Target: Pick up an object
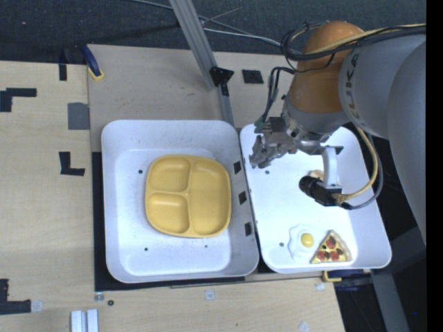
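Inside left bin (118, 185), smooth yellow tray (187, 195)

My own grey arm (387, 81) ran off the right edge and covered the far right part of the shallow white right-hand bin (277, 206). My two-finger gripper (261, 154) was too small and dark for its fingers to be made out. The slanted grey metal pole (197, 40) was cut off at the top edge

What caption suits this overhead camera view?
Gripper over right bin near egg, pizza; yellow tray in left bin.
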Available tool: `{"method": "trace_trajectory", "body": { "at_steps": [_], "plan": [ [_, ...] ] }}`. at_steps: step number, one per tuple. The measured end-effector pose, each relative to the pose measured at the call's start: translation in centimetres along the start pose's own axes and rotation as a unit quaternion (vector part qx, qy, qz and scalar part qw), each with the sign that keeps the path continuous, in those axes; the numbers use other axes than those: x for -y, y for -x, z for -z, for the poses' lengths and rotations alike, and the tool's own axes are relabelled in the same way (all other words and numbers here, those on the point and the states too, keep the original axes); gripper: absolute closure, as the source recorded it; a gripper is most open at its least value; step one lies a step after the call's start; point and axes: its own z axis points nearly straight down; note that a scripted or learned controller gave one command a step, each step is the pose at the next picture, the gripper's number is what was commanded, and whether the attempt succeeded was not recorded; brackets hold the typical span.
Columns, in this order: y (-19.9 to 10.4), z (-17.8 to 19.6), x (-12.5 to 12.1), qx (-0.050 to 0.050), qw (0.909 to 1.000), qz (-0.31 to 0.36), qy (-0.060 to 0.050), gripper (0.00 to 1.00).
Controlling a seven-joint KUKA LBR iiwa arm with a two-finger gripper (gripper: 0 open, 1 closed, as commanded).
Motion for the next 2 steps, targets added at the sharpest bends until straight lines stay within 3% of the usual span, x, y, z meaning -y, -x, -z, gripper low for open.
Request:
{"method": "trace_trajectory", "body": {
  "at_steps": [2],
  "plan": [
    [-8.5,-0.4,3.4,0.0,1.0,0.0,0.001,1.0]
  ]
}}
